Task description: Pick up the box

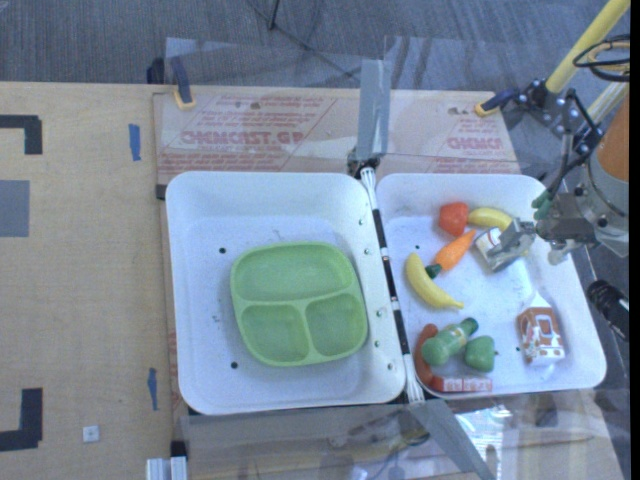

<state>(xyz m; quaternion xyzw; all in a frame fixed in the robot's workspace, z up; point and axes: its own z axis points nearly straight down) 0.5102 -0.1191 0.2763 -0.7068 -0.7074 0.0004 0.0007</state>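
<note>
The box [540, 335] is a small orange-and-white carton lying near the front right corner of the right bin [575, 298]. My gripper [503, 245] hangs over the same bin's upper middle, beyond and to the left of the box and clearly apart from it. It sits just right of a carrot [455, 251] and below a small yellow banana [490, 216]. The arm's wrist [572, 226] comes in over the bin's right rim.
The right bin also holds a tomato [452, 217], a larger banana [429, 281], a green bottle [447, 342], a green pepper [480, 352] and a red item [428, 368] at the front. A green divided plate [298, 303] lies in the left bin [200, 218].
</note>
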